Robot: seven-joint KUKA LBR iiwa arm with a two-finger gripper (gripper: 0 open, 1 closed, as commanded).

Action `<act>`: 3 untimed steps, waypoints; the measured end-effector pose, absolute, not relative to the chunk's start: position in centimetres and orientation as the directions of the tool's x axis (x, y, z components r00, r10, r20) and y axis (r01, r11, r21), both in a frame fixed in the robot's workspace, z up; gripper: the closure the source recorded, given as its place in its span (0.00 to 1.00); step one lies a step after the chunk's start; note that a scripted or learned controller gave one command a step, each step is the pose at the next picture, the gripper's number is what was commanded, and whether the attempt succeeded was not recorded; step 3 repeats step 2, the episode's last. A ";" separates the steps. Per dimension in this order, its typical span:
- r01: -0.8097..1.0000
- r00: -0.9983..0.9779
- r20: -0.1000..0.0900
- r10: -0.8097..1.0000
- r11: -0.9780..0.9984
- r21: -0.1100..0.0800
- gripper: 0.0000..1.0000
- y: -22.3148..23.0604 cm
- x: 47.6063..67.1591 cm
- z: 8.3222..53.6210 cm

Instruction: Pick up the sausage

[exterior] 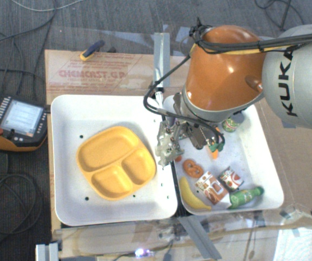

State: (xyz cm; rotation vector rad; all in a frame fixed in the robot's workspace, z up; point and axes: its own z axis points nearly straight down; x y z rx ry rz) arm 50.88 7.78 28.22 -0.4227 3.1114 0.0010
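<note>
One banana, one green bottle, perhaps two cartons; end effector grip state indiscernible.

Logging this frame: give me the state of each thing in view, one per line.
gripper: low over the divide between the two bins; whether it grips anything cannot be told.
yellow tray: flat in the left bin, its three compartments bare.
banana: lying in the right bin.
pretzel: lying flat beside the banana.
green bottle: on its side.
two small cartons: lying side by side.
pendant: off the bench, screen lit.
</note>
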 end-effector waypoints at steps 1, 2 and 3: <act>-0.392 -0.920 0.001 -0.392 0.920 0.000 1.00 -0.6 52.2 20.1; -0.512 -0.859 0.002 -0.512 0.859 0.001 1.00 1.4 50.1 18.2; -0.512 -0.859 0.002 -0.512 0.859 0.001 1.00 1.4 50.1 18.2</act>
